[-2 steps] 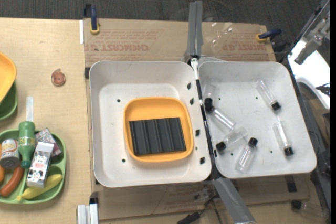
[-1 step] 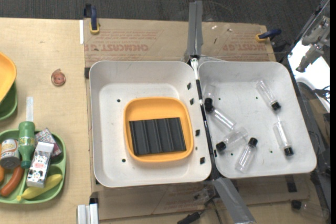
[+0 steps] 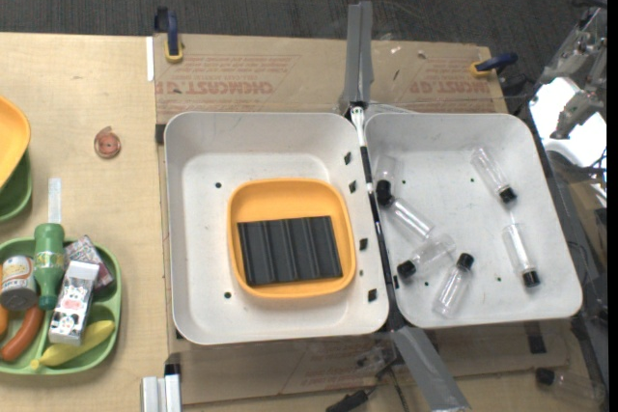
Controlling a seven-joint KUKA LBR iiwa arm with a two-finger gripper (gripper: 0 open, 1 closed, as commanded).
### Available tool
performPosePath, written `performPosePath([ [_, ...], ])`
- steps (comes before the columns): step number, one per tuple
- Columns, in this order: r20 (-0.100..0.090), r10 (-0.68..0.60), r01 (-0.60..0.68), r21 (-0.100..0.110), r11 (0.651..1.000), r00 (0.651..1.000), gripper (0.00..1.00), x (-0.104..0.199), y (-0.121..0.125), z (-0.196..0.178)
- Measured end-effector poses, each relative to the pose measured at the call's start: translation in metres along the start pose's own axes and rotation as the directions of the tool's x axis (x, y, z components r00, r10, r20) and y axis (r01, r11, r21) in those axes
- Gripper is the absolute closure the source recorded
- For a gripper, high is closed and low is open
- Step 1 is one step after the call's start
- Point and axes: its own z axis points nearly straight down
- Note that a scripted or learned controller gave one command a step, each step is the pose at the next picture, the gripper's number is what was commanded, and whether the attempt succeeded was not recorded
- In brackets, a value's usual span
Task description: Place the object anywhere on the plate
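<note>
An orange plate [image 3: 288,192] with rounded corners lies in the middle of the left white bin [image 3: 193,207]. A black ribbed rectangular slab [image 3: 290,248] rests flat on the plate and covers most of its floor. The right white bin [image 3: 463,304] holds several clear vials with black caps. One vial [image 3: 401,213] lies near the divider, another [image 3: 491,177] toward the back right, and a third [image 3: 519,255] near the right wall. Two more vials [image 3: 439,273] lie close together near the front.
Grey metal parts and cables [image 3: 579,63] stand beyond the right bin's far right corner. A grey bar [image 3: 359,53] rises behind the seam between the bins. On the wooden table to the left are a green tray of toy food [image 3: 58,304] and an orange dish [image 3: 10,145].
</note>
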Motion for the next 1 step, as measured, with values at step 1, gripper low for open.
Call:
performPosePath([
  [1, 0.003, -0.313, 0.313, 0.001, 0.950, 0.950, 0.00, -0.0082, 0.0014, -0.1089],
])
